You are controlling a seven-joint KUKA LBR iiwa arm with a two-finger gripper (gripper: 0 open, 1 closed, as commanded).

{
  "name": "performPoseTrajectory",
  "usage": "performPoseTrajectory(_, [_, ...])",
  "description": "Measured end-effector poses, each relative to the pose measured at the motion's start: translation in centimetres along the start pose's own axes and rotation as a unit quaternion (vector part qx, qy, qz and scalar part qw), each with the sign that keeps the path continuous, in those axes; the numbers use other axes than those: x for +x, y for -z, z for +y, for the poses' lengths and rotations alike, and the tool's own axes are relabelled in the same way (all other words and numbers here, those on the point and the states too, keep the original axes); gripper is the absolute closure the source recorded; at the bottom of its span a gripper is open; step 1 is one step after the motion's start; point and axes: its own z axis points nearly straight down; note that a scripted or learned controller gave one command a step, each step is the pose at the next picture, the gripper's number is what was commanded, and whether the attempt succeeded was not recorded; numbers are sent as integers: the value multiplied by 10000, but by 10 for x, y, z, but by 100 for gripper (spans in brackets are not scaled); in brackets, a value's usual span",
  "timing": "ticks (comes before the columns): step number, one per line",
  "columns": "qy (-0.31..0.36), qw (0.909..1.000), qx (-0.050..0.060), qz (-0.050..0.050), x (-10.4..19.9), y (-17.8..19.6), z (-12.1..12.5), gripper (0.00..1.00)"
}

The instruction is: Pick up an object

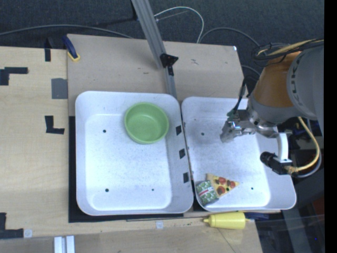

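A green bowl (146, 122) sits upright in the upper middle of the left bin (89, 141). A toy pizza slice (222, 184) lies near the front edge of the right bin (263, 188), touching a small green patterned packet (206, 192) at its left. A yellow squeeze bottle (227, 221) lies on its side on the bench just outside the right bin's front rim. My gripper (229, 132) hangs over the upper middle of the right bin, well behind the pizza slice, with nothing visible between its fingers.
A slanted metal pole (152, 28) reaches down from the top to the seam between the bins. Cables (184, 15) loop behind the bench. The arm's body (287, 88) and its black fitting with a yellow cable (278, 162) overhang the right bin's right side.
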Motion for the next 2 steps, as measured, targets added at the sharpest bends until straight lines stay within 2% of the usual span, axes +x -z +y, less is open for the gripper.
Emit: performPoseTrajectory(2, [-4,10000,-9,-4,3,115,6,100])
